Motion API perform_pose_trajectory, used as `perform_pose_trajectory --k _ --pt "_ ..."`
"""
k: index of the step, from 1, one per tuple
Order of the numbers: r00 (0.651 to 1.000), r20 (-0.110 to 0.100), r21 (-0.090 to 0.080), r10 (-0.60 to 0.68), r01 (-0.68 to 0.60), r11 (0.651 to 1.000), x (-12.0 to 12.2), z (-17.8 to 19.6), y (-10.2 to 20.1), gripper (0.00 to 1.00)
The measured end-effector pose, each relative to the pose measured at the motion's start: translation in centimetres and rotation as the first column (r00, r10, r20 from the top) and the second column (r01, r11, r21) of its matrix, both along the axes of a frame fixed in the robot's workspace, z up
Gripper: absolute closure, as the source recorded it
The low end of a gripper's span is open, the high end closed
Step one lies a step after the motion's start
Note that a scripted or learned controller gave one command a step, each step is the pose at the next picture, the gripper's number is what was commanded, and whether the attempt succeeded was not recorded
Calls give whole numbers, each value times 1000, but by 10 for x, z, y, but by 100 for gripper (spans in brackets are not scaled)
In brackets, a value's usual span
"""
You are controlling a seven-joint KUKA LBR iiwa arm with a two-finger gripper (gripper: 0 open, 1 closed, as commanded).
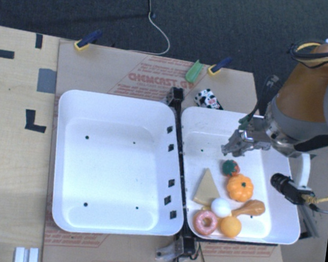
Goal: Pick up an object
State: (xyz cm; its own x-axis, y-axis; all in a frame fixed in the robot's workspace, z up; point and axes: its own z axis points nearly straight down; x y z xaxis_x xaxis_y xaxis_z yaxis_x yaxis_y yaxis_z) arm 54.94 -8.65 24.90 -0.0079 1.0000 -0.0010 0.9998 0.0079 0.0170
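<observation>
White right bin (pixel 204 124) holds all the toys, clustered in its 5 o'clock part; left bin (pixel 111 162) is beside it on the bench (pixel 6 135). Hand (pixel 235 144) hangs over the right bin's middle, nothing visibly between it and the bin floor. Can't tell how far it's open, and I see nothing held. Nearest candidate: small dark-green piece (pixel 230 166), close at 6 o'clock from the hand, compact, no clear long axis. Orange pumpkin (pixel 239 187) just beyond, same bearing. Tan wedge (pixel 206 186) at 7 o'clock, long axis roughly 12–6. Donut (pixel 205 222), white ball (pixel 221 207), drumstick (pixel 248 209) farther. Likely a short move toward 6, then down.
</observation>
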Motion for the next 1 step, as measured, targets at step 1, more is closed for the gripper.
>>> perform_pose_trajectory --k 1 --pt "1000 4 -2 -2 2 1000 77 175 19 100"
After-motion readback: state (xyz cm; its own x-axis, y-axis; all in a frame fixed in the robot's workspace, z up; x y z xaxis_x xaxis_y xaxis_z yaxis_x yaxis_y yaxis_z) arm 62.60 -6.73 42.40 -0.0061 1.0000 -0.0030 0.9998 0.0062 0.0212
